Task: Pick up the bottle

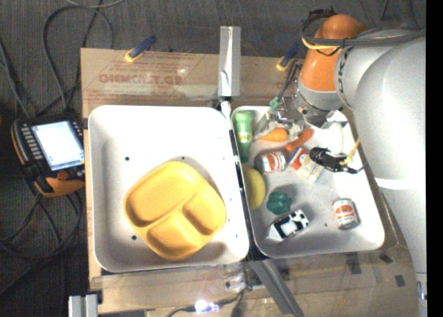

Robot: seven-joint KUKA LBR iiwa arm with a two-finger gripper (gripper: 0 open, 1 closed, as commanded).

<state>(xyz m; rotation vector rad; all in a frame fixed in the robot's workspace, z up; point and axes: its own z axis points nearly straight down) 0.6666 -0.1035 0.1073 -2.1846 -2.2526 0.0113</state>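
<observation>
Looking down at: two white bins side by side on a bench, with the green bottle (243,129) as the marker for every place below.
Green bottle: it lies in the right bin (367,239), in the far left corner, tight against the wall that the two bins share. Nothing is holding it.
Arm: the big grey arm (387,101) comes in from the right, and its orange band (322,70) sits to the right of the bottle and a bit farther back.
Gripper: the gripper (282,113) hangs just to the right of the bottle, near the back wall of the bin. I cannot tell how wide it is, or if it has hold of anything, because its tip is too dark and jumbled to make out.
Orange thing: an orange carrot shape (277,135) lies just right of the bottle, under the gripper.
Red and white can: a little can (272,162) lies on its side, just in front of the bottle and a bit right.
Yellow ball: a yellow round thing (255,188) sits in front of the bottle, against the same wall.
Green ball: a dark green round thing (279,203) sits in front of the bottle, past the can.
Cow toy: a black and white toy (291,225) lies well in front of the bottle.
Small can: another can (345,213) sits far right and in front of the bottle.
Yellow plate: a yellow plate with parts (176,207) lies in the left bin (111,142), left of the bottle and nearer the front.
Screen box: a small box with a lit screen (50,146) lies far left of the bottle, out on the floor.
</observation>
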